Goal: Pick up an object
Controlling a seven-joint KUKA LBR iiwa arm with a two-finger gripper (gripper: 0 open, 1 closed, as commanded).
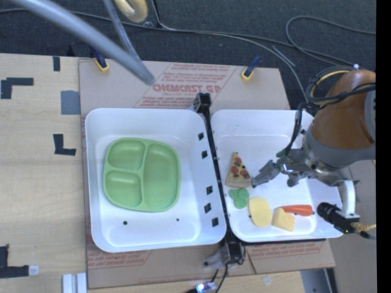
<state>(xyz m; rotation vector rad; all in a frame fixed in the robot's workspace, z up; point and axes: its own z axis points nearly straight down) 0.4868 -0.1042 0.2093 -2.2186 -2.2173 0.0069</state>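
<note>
The arm [342, 118] shows a broad, rounded orange band, glossy, with a soft highlight across its top. Below the band sits a grey wrist section, smooth and cylindrical. A thin black cable [319, 84] loops around the orange part. The end effector [269, 174] is dark grey metal, angular, with small brackets and joints. A white curved bracket [349, 195] and a black cylindrical fitting [333, 215] sit at the wrist's lower side.

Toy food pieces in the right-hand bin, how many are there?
5: pizza slice beside the divider, green piece below it, yellow piece, cheese wedge, carrot. The arm may hide more.
</note>
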